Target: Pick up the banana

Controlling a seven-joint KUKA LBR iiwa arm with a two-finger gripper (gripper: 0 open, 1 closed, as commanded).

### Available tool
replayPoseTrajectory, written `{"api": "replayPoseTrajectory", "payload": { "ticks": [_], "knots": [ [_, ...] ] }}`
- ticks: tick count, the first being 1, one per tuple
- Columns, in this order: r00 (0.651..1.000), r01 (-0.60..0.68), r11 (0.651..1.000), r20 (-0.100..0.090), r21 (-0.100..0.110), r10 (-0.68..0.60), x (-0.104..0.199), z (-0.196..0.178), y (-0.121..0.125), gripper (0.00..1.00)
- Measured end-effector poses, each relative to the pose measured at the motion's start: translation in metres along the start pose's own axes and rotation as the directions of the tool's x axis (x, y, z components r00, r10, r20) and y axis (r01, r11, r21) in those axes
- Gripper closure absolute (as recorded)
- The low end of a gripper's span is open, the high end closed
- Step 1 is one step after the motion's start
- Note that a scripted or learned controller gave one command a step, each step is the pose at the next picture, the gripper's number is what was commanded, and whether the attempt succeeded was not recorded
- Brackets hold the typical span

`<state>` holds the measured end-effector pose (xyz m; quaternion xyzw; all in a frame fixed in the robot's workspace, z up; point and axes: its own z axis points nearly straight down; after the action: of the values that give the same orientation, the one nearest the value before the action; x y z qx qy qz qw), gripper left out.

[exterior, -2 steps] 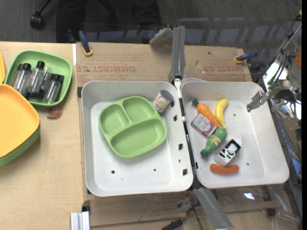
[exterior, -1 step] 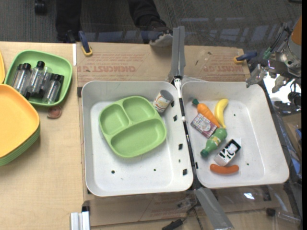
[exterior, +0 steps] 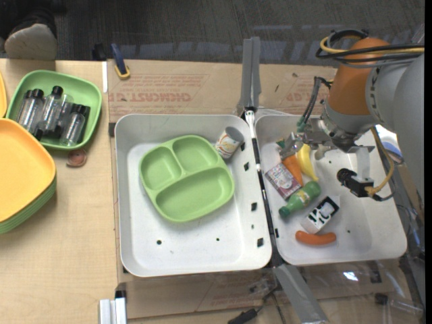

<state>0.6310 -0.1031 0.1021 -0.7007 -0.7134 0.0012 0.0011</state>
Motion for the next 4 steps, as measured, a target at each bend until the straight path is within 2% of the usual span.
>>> {"api": "replayPoseTrajectory", "payload": {
  "ticks": [1, 2, 3, 4],
  "knots": [
    [0.995, -0.104, 0.995, 0.000, -0.001, 0.104, -0.042, 0.010, -0.017, 0.00],
    [0.999, 0.042, 0.999, 0.002, -0.004, -0.042, -0.061, 0.010, 0.027, 0.00],
    [0.999, 0.045, 0.999, 0.005, -0.006, -0.045, -0.061, 0.000, 0.028, 1.00],
    [0.998, 0.067, 0.998, 0.003, -0.005, -0.067, -0.116, 0.009, 0.023, 1.00]
  ]
}}
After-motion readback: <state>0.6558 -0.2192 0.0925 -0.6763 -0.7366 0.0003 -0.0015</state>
